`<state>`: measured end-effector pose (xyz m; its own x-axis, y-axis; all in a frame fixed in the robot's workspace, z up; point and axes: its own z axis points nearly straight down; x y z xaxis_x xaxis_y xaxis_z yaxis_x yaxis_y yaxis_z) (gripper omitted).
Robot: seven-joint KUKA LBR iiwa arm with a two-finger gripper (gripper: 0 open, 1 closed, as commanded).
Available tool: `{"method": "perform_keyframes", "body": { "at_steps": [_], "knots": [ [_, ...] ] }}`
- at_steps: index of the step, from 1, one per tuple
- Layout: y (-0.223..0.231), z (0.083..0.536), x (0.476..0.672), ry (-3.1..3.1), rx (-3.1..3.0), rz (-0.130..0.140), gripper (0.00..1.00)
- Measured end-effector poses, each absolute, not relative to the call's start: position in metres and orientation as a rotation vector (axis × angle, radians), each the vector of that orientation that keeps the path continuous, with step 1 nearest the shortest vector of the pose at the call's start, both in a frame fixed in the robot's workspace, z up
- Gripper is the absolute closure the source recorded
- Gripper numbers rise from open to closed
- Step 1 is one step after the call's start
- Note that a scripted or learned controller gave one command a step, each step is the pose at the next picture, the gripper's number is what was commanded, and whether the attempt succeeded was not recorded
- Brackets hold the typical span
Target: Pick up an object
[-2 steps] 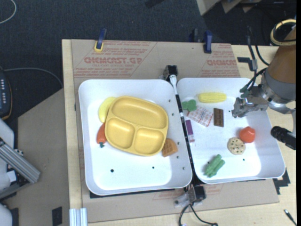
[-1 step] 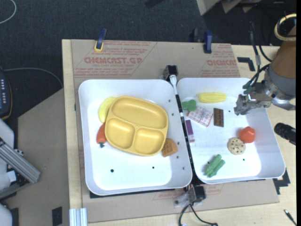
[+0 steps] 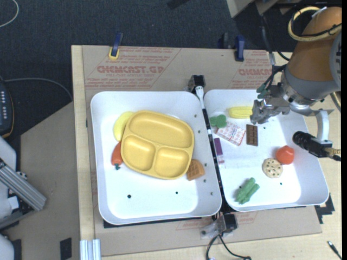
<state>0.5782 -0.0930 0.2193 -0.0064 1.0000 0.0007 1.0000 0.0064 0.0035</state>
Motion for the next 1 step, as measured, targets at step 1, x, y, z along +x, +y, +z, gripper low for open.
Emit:
{"method": "perform_keyframes", "body": {
  "at_steps": [1],
  "knots": [
    [-0.0524,0.2347,0.5898,2.226,2.214,0.005,1.0]
  ]
}}
